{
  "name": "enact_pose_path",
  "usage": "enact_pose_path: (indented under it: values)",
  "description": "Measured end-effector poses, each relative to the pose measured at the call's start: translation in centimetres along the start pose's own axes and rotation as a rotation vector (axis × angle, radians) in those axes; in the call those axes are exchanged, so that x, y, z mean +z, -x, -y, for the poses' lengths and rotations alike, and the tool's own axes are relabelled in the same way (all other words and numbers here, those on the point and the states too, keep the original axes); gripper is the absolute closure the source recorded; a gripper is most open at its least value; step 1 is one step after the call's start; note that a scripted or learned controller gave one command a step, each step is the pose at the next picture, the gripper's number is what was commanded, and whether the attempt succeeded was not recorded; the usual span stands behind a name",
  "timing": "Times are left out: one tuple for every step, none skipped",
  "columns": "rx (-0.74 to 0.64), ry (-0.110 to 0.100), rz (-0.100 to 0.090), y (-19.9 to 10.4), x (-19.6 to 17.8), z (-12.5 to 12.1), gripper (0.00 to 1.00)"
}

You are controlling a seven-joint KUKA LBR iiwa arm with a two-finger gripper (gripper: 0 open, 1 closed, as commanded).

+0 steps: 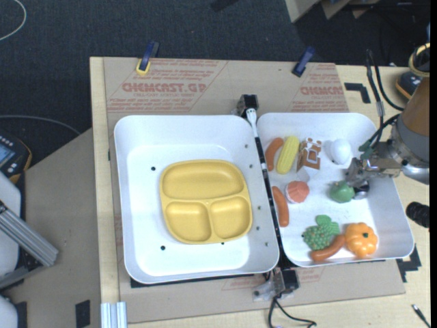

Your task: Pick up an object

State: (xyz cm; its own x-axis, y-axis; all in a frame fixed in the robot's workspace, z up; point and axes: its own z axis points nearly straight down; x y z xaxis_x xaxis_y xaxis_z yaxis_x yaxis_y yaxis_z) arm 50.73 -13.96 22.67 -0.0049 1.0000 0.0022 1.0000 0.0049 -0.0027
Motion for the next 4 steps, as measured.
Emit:
enact_pose_path:
  values:
    - [-0.001, 0.003, 0.001, -4.3, -0.3, -1.3, 1.00]
    - [-0.002, 0.004, 0.002, -9.7, -0.7, -3.4, 1.00]
    - [-0.003, 0.003, 0.001, -16.0, -0.5, -4.5, 1.00]
    - [-0.001, 0.003, 0.002, -20.5, 0.1, -4.9, 1.00]
